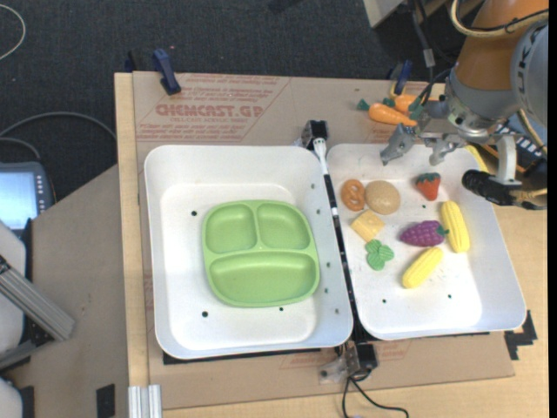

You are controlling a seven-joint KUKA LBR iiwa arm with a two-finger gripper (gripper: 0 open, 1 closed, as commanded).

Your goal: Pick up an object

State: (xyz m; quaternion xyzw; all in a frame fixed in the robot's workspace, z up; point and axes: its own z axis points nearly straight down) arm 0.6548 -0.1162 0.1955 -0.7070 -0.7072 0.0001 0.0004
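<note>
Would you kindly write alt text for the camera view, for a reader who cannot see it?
A grey robot arm's open gripper hangs over the far edge of the right white bin, which holds toy foods: strawberry, two corn cobs, grapes, pretzel, cheese and broccoli. The left white bin holds a green divided plate.

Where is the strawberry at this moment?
The strawberry lies in the right bin, near its back edge, between the round bread roll and the corn cob, just below the gripper.

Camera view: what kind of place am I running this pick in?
Probably a robotics lab test bench: two white bins clamped on a cardboard-covered bench, toy food such as a plastic corn cob, loose cables over dark carpet.
</note>
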